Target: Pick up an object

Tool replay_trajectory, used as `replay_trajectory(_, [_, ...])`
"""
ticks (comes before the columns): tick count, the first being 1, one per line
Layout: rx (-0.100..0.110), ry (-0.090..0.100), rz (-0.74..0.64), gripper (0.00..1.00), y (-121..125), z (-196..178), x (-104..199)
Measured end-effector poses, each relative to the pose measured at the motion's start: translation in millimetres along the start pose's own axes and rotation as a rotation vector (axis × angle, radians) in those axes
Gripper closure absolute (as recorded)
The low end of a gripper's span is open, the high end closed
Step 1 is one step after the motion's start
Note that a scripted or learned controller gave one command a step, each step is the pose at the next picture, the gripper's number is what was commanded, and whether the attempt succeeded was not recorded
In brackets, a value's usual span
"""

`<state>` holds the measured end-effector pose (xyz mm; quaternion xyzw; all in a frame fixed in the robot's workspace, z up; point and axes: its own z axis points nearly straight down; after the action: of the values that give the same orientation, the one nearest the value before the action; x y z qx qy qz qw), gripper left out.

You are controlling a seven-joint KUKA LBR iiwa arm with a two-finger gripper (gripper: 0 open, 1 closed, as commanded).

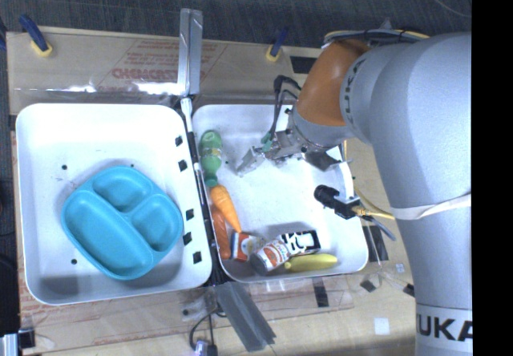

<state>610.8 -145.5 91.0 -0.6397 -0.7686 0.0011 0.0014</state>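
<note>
Your end effector (250,159) hangs over bare floor in the right bin (264,210); I cannot tell its state. The carrot (224,206), banana (311,262) and can (275,253) hug the walls, so expect a grab at nothing or a wall strike.

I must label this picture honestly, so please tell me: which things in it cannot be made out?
- Hand, camera view: too small and grey to tell its state.
- Can: label too small to read; the banana covers its lower side.
- Right bin: the arm hides its far right corner.
</note>
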Motion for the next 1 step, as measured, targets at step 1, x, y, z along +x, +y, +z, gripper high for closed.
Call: replay_trajectory(1, [-0.003, -0.001, 0.058, 0.0, 43.8, -16.4, -20.5])
